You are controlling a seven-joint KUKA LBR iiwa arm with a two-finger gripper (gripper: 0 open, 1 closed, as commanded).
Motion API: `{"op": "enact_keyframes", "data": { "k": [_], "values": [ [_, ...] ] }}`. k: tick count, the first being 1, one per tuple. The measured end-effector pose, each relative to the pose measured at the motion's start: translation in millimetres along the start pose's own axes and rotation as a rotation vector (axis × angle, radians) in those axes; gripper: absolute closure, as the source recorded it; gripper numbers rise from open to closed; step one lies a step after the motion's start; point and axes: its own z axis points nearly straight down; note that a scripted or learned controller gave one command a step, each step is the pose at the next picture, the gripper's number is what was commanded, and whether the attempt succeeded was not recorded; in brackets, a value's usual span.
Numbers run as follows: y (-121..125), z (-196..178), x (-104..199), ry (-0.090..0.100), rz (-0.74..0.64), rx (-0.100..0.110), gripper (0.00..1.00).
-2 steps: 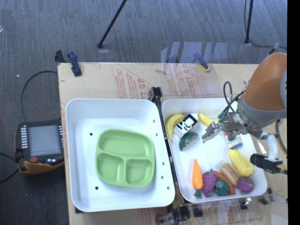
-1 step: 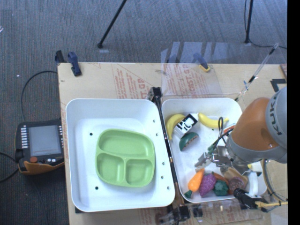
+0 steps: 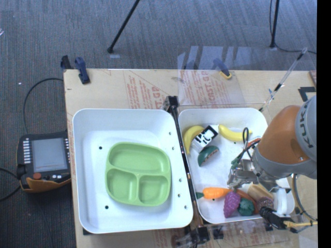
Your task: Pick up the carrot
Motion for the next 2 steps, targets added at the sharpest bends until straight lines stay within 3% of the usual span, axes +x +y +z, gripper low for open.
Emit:
{"op": "enact_keyframes", "data": {
  "k": [1, 2],
  "values": [
    [-0.1, 0.2, -0.2, 0.000, 0.000, 0.000, 0.00],
    [-21.9, 8.8, 47.6, 0.000, 0.154, -0.002, 0.00]
  ]
}}
